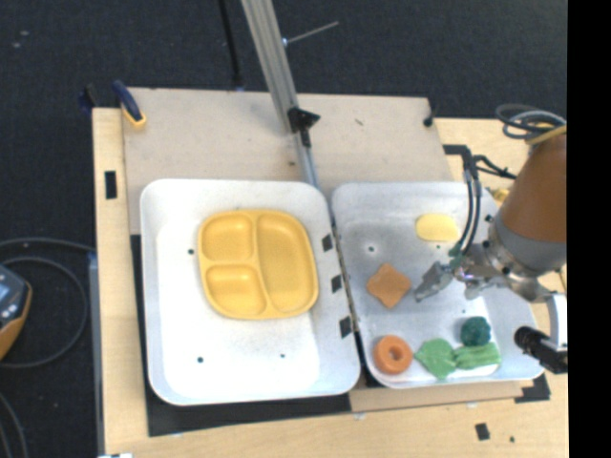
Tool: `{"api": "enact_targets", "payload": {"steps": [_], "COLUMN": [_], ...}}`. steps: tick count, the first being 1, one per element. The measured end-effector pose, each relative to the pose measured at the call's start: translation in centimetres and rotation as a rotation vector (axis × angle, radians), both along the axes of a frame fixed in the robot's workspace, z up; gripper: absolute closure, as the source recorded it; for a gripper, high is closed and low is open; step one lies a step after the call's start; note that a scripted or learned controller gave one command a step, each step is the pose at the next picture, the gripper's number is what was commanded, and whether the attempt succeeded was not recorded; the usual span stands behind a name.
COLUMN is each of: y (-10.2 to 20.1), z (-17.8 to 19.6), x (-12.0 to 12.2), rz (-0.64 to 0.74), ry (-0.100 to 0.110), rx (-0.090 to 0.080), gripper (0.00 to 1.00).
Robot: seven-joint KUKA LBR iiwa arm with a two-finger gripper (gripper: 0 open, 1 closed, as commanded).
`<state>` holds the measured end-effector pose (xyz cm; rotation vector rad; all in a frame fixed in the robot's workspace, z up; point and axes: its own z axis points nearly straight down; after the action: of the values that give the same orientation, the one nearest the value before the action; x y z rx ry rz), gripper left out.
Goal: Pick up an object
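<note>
Dark carpet surrounds the wooden bench [229, 132]. Left bin [172, 351]: yellow divided plate [258, 262]. Right bin [382, 213]: orange block [389, 285] centre, yellow piece [437, 226] at 1 o'clock, orange ring [392, 354] at 7, green items [458, 354] at 5. Gripper [428, 284] beside the block; finger state cannot be told.

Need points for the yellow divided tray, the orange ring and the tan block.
yellow divided tray [258, 262]: camera view, on the ridge where its three compartments meet.
orange ring [392, 354]: camera view, on the ring's band, near its hole.
tan block [389, 285]: camera view, middle of its top face.
</note>
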<state>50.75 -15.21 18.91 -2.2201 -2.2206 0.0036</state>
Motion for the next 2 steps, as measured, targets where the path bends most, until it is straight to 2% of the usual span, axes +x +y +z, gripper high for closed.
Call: {"api": "enact_targets", "payload": {"steps": [1,2], "y": [0.1,-0.1], "z": [-5.3,-3.9], "x": [1.0,1.1], "rz": [-0.002,-0.008], "ry": [0.000,-0.006], "rx": [0.000,-0.002], "gripper": [0.00,1.00]}}
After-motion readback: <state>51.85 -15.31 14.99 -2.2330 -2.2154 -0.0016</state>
